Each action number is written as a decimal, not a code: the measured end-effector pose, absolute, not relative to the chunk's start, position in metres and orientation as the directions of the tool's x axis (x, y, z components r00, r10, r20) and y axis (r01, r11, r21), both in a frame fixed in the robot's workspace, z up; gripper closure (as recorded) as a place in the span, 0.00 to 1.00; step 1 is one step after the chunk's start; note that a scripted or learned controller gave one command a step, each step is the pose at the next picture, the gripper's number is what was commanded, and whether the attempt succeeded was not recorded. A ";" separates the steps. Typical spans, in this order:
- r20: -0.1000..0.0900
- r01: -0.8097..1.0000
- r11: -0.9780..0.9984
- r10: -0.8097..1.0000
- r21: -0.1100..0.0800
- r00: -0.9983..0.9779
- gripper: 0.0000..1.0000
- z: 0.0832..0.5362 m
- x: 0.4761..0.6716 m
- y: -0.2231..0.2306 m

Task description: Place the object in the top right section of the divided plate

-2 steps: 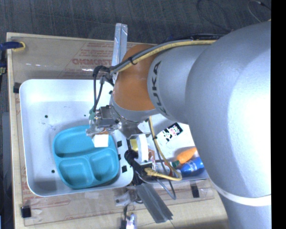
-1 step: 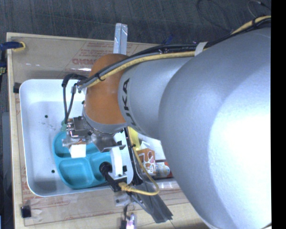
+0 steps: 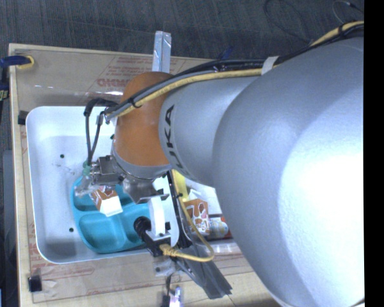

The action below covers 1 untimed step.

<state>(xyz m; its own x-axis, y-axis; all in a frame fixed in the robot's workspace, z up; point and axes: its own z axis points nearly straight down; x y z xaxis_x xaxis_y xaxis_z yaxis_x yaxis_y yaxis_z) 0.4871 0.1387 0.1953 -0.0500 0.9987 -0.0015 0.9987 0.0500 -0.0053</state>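
Observation:
A blue divided plate lies in the lower part of the left white bin. A small brown and white object rests at the plate's upper edge, over one of its sections. My gripper hangs right above that object, low over the plate, and the wrist hides how it meets it. The orange band and the grey arm cover the plate's right side.
The arm's bulk hides most of the right bin; a small orange and yellow packet peeks out beneath it. Black and yellow cables run along the arm. The bin's left wall stands close to the plate.

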 end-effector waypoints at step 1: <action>-0.002 0.998 0.055 0.998 -0.008 -0.055 1.00 0.204 0.488 0.139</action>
<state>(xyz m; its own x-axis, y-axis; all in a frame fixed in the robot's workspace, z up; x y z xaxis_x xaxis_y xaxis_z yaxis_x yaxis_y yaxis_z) 0.4876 0.1392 0.2044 -0.0554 0.9985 -0.0024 0.9984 0.0553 -0.0082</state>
